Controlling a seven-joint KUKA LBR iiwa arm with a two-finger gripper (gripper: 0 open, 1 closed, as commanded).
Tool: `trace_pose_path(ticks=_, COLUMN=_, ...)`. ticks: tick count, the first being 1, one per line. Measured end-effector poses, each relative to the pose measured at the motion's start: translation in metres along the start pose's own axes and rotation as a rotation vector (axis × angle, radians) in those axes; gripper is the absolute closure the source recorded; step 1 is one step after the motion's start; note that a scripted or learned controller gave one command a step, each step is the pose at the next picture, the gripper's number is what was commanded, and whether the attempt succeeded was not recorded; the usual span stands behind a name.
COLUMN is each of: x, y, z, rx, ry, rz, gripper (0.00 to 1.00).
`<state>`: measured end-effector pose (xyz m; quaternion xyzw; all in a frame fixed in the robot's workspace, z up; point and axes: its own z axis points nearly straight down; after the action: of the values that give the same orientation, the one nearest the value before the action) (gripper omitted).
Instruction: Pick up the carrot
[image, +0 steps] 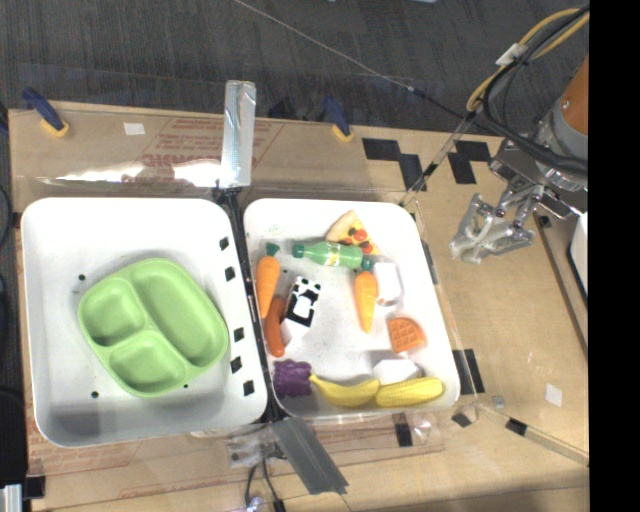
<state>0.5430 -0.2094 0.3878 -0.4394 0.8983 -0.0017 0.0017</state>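
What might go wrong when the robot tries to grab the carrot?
Two carrots lie in the right bin: one carrot sits close under the green bottle, so the fingers may knock that. The other carrot hugs the bin's left wall, leaving little room. The gripper hangs outside the bin, so it has far to travel.

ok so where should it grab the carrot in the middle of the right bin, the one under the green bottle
Grip the carrot across its thick upper half, coming straight down from above. It lies flat, pointing lengthwise down the right bin, tapering to a thin lower tip that would likely slip. The green bottle lies at its top and a white block on its right, so fingers closing left-right have little room there. The gripper is outside the bin.
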Motion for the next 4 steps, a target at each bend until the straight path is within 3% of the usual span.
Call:
trace_pose_path(ticks=1, x=0.004, y=0.006, z=0.056, rx=-0.008, ry=0.001, rz=-0.350, gripper=1.00)
trace_pose_path(ticks=2, x=0.021, y=0.027, z=0.088, rx=-0.008, ry=-0.001, rz=-0.745, gripper=1.00)
trace_pose_path(ticks=3, x=0.026, y=0.044, z=0.074, rx=-0.004, ry=-0.003, rz=-1.157, gripper=1.00)
trace_pose_path(ticks=4, x=0.009, y=0.026, z=0.059, rx=-0.003, ry=-0.003, rz=-1.448, gripper=1.00)
